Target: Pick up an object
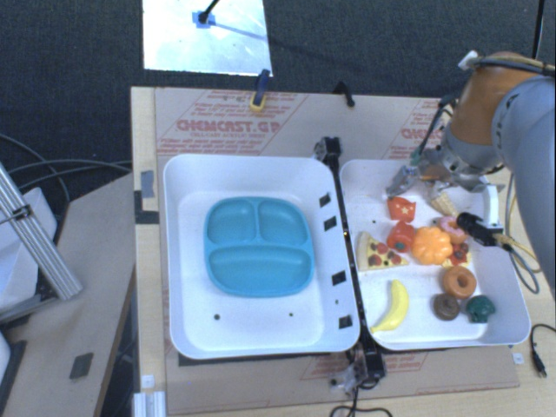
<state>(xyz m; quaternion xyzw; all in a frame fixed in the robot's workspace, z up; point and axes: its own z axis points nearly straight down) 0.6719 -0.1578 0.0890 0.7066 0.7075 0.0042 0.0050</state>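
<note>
The gripper [407, 181] hangs over the far part of the right bin [512, 320], its tip just beyond the red strawberry-like piece [401, 208]. I cannot tell from this slanted view whether it is released or clenched, and nothing shows as grasped.

Taking that red piece as landmark: it lies just nearer the camera than the gripper tip, so my guess is that a short drop toward it is what the pick needs. It is compact, with no clear long axis. Just right of it sits the orange pumpkin [432, 245], touching or nearly so; below it lies the pizza slice [377, 252]; further below, the banana [393, 307], its long axis running roughly toward and away from the camera. 2 donuts [458, 281] and a green piece [479, 308] lie well to its lower right.

Crowding on the right may hinder the pick. The left bin [187, 233] holds a blue divided plate [258, 247].
</note>
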